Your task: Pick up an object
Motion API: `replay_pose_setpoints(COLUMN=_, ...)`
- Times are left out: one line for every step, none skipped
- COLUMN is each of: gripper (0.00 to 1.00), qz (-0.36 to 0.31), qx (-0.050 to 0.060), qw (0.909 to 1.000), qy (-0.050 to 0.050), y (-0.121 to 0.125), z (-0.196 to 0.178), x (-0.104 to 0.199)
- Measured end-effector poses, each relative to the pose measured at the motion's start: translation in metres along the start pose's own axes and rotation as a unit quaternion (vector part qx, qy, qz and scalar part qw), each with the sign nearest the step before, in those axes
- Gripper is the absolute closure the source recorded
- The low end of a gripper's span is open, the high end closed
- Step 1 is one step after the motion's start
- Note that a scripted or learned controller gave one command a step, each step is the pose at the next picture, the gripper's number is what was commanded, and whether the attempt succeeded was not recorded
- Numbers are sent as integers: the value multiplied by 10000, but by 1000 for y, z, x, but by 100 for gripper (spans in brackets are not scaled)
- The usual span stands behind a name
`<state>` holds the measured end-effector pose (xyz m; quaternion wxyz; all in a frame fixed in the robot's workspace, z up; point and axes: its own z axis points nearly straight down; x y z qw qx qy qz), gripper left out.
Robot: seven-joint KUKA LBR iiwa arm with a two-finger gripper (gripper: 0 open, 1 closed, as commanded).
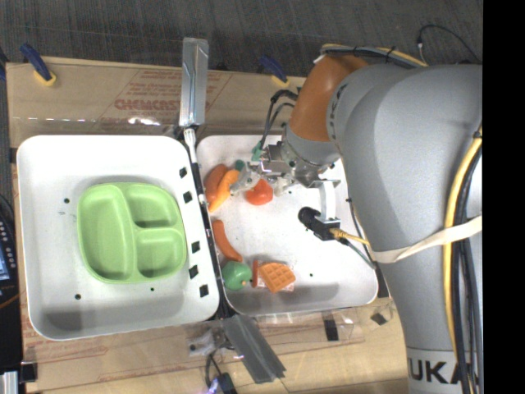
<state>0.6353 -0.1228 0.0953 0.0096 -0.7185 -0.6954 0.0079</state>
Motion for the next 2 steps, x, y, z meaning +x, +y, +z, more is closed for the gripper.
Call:
replay_pose_setpoints(gripper=100, qz=-37, qx=-93, qw=9999, qy=-14, y=4, z=-8, x=3)
replay_pose_setpoints(gripper=100, qz=-735, qx=-126, qw=9972, qy=-17, y=-56, z=-127, x=49)
